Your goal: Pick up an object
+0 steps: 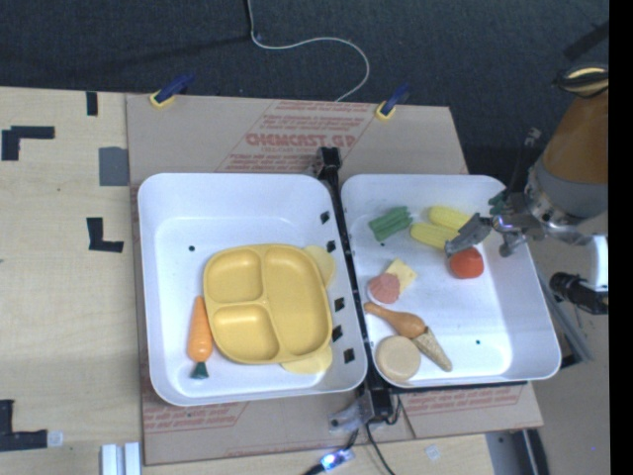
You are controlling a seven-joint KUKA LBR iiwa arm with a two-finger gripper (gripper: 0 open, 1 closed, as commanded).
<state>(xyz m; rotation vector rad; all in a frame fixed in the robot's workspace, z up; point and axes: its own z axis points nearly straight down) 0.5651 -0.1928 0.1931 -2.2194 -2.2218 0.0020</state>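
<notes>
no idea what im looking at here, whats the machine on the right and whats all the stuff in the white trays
This is one picture from a camera fixed above a bench, looking down at a slant. The grey and orange shape on the right is a robot arm; its gripper, a two-finger claw, reaches in over the right bin. A program is steering it to pick something up.

It hangs just above a red tomato-like toy, but nothing can be seen between its fingers, so I would not say it holds anything.

The right bin also has two yellow corn cobs, a green vegetable, a cheese wedge, a pink slice, a drumstick, an ice cream cone and a round cookie.

The left bin has a yellow divided plate and a carrot beside it.
</notes>
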